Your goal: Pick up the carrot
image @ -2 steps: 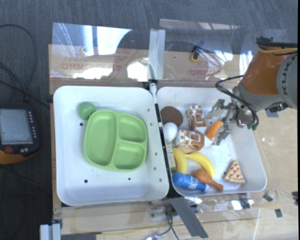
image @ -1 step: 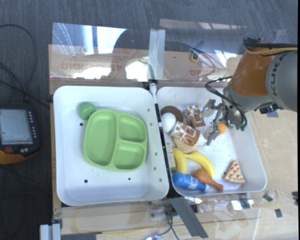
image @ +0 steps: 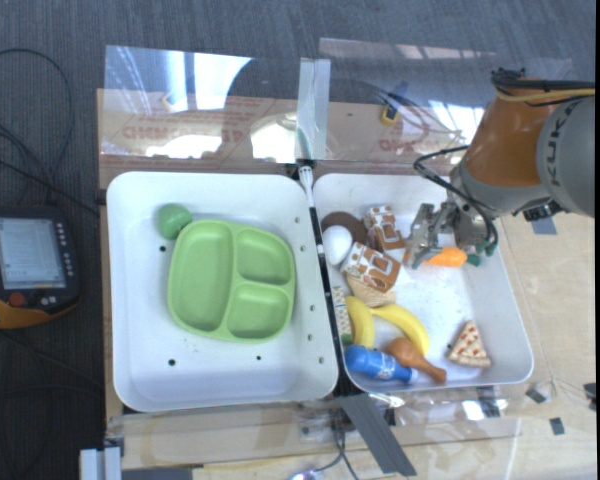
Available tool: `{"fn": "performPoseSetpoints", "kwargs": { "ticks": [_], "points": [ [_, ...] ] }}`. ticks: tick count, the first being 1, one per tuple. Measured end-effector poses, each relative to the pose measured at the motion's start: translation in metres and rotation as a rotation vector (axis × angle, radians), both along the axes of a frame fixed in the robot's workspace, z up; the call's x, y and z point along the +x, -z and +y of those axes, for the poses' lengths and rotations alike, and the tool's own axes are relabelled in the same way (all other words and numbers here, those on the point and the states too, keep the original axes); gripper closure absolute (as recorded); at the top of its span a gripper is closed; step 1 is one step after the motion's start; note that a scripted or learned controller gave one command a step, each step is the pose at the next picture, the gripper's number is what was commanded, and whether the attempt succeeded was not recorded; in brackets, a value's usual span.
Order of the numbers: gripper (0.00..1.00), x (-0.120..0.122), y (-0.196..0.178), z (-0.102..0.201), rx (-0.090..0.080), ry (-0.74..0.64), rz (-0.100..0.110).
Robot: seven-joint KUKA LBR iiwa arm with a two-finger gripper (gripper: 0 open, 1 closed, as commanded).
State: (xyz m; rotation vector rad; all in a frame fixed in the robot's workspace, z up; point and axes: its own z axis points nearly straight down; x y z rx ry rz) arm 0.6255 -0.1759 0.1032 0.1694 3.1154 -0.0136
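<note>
The hand (image: 442, 240) hangs over the right bin (image: 505, 308), right beside the carrot (image: 445, 258) (orange, lying flat); whether it grips anything, I cannot tell.

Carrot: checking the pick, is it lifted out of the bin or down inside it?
Inside: the carrot lies on the right bin's floor beside the gripper.

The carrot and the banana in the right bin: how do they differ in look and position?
The carrot is orange, short and straight; the banana is yellow, longer and curved. The carrot lies beside the hand; the banana lies nearer the bin's front, away from it. Both lie flat.
</note>
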Motion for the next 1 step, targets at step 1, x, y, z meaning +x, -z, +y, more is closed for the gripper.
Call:
{"fn": "performPoseSetpoints", "kwargs": {
  "ticks": [1],
  "points": [
    [1.00, -0.0755, 0.0104, -0.0484, 0.005, -0.017, 0.006]
  ]
}}
